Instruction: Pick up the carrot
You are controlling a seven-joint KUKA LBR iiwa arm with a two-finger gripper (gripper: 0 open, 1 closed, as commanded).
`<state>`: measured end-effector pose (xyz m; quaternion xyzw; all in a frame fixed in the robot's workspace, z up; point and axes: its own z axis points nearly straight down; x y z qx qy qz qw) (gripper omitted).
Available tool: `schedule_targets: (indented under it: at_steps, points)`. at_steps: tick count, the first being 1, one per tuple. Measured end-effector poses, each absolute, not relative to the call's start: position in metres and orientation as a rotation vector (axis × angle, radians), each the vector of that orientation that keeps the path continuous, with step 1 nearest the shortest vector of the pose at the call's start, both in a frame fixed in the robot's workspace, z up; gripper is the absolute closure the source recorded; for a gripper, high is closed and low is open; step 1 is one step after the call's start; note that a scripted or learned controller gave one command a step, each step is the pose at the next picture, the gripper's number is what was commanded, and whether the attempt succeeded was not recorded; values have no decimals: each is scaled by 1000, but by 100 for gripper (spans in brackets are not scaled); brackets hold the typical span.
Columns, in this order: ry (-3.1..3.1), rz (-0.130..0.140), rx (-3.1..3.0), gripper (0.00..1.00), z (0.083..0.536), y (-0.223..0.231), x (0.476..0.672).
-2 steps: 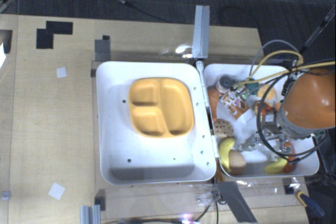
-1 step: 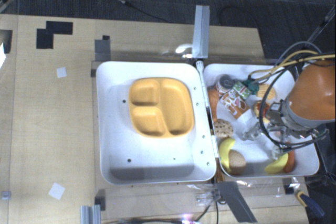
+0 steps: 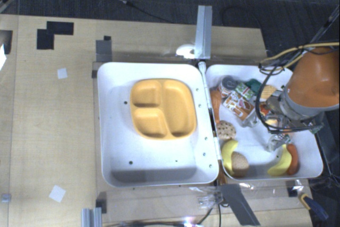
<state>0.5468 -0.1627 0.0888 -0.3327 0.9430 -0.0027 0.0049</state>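
Down at the lower right of the frame, the end effector (image 3: 278, 141) hangs over the right bin (image 3: 313, 167), just below the grey wrist and orange band of the arm (image 3: 316, 82). Its metal parts blur into a tangle of cables, so whether it is open or closed cannot be told, and nothing can be seen in its grasp.

Just beneath it, near the bin's lower right corner, the carrot (image 3: 292, 159) lies as a short orange-red piece pressed against a yellow banana (image 3: 281, 165); where one ends and the other begins is hard to make out. The arm's bulk hides the bin's upper right portion.

Elsewhere in the same bin sit a crinkled snack packet (image 3: 239, 105), a round cookie (image 3: 226, 128), a second banana (image 3: 229, 150) with a brownish round item (image 3: 240, 162) on it, and a narrow orange-brown item (image 3: 215, 103) along the left wall, too indistinct to name.

The left bin (image 3: 114, 167) holds a yellow divided plate (image 3: 162, 108) with three compartments. Both bins rest on the pale wooden worktop (image 3: 48, 130).
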Motion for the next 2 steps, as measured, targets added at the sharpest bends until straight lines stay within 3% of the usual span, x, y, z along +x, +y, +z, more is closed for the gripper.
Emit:
schedule_targets:
  at_steps: [1,2]
  points:
    - [3091,-5,-503,0,88,-186,577]
    - [3097,-7,-432,0,89,-175,552]
